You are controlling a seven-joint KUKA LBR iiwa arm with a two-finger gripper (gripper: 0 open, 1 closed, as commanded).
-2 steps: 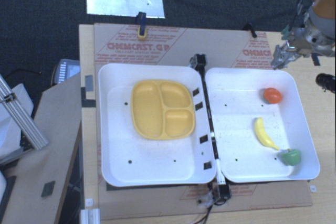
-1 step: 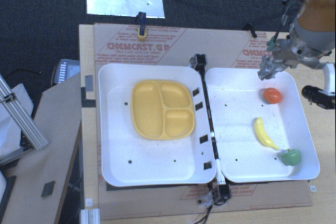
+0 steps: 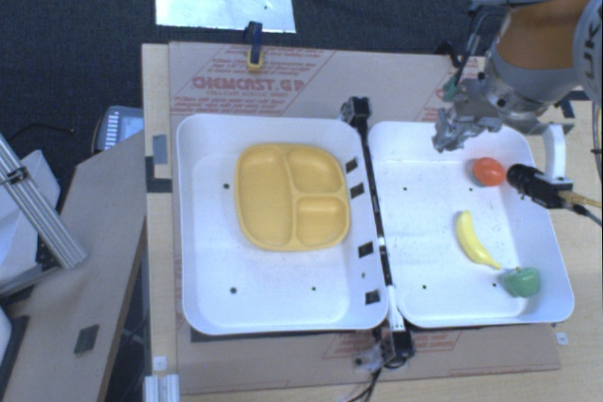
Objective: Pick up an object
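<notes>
Grey arm, orange band, looping cables, metal tool

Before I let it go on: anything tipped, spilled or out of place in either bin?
Nothing stands out. The yellow tray lies flat in the left bin; the orange fruit, banana and green fruit lie apart in the right bin.

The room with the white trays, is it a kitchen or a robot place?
Most likely a robot lab, not a kitchen. A grey and orange robot arm reaches over two white bins on a bench, and the food looks like toys: a banana, an orange tomato, and a yellow divided plate.
</notes>
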